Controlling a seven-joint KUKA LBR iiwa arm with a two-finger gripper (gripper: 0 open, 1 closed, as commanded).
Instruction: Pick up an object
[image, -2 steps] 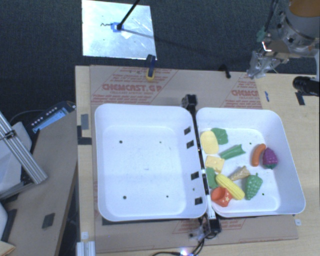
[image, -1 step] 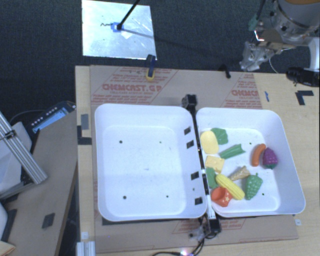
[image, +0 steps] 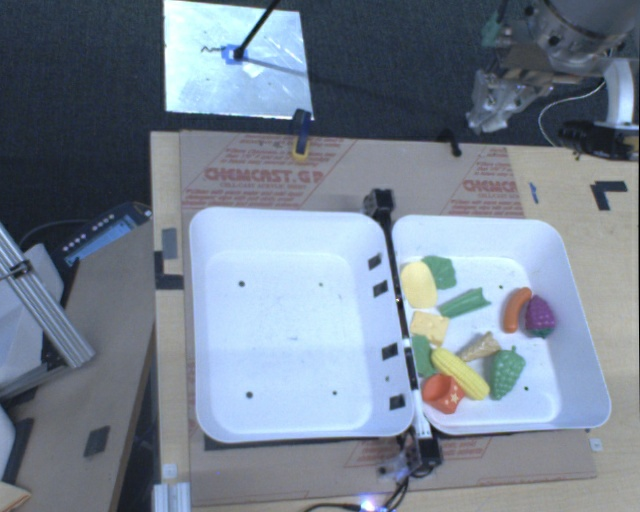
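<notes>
We see the gripper (image: 497, 100) at one o'clock, above the bench beyond both bins, with nothing between its fingers; how far they part we cannot tell. The toy foods (image: 465, 340) crowd the right bin (image: 570, 290) at four o'clock, untouched.

I see toy food clustered in the right bin (image: 560, 250)'s left half: corn cob (image: 460, 373), red pepper (image: 441, 393), cheese wedge (image: 430, 326), lemon (image: 418, 285). Purple grapes (image: 540, 315) and a carrot (image: 516, 309) lie touching near its right wall.
</notes>
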